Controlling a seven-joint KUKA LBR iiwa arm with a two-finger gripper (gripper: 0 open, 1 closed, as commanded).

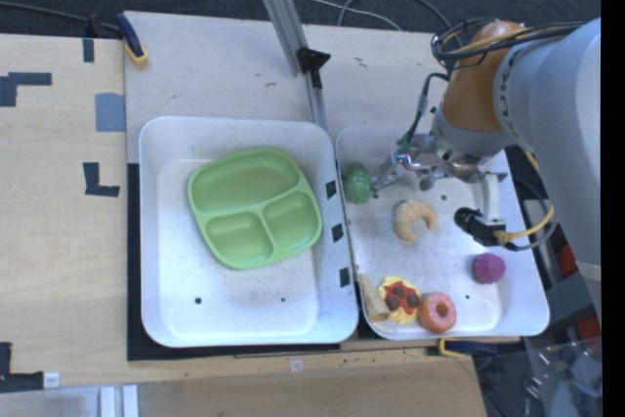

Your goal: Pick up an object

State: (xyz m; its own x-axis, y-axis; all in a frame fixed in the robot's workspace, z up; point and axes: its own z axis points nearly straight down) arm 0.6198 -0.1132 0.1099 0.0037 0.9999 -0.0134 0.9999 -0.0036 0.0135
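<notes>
In the right bin (pixel 518 308) lie a green broccoli-like piece (pixel 357 183) by the left wall, a tan croissant (pixel 414 218) in the middle, a purple lump (pixel 488 267) at the right, and a pizza slice (pixel 394 298) and a pink donut (pixel 437 312) near the front. My gripper (pixel 389 173) hangs low over the bin's back left part, just right of the green piece and above the croissant. Whether it touches the green piece is unclear from this angle.
The left bin (pixel 166 298) holds a light green divided plate (pixel 256 206). A slanted metal rail (pixel 283 5) runs down to the wall between the bins. The grey arm with its orange band (pixel 474 93) fills the upper right, with cables around it.
</notes>
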